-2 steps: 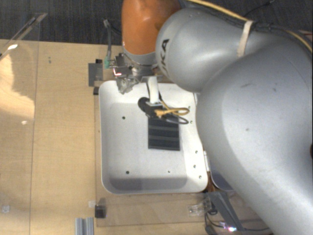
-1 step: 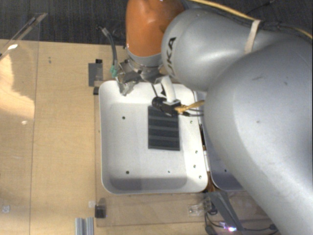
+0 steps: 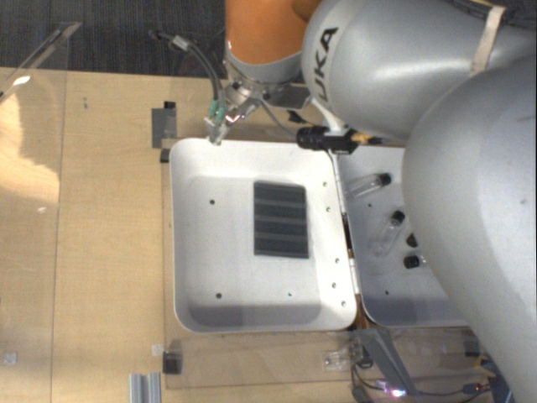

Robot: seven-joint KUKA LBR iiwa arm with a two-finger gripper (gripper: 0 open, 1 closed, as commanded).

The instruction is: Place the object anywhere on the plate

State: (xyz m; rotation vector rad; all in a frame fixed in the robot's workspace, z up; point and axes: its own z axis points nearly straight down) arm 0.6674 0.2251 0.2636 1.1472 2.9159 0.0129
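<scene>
Closest to the camera, my big grey arm (image 3: 470,183) is reaching in from the right and covering much of the right bin (image 3: 377,300). Its orange band (image 3: 264,15) is showing at the top. My tool (image 3: 220,120) is hanging over the far left corner of the left bin (image 3: 193,300). I am not able to tell how far open it is, or if it is holding anything.

I am guessing the object is one of the small clear pieces (image 3: 382,180) with black ends lying in the right bin. They are looking light, hard and smooth, so one may be slipping or rolling. I am thinking of gripping one across its middle, gently.

The dark ribbed plate (image 3: 280,219) is lying flat in the middle of the left bin, well apart from them.

The letters "UKA" (image 3: 325,61) are showing on my arm. No other writing is clear enough for me to read.
</scene>
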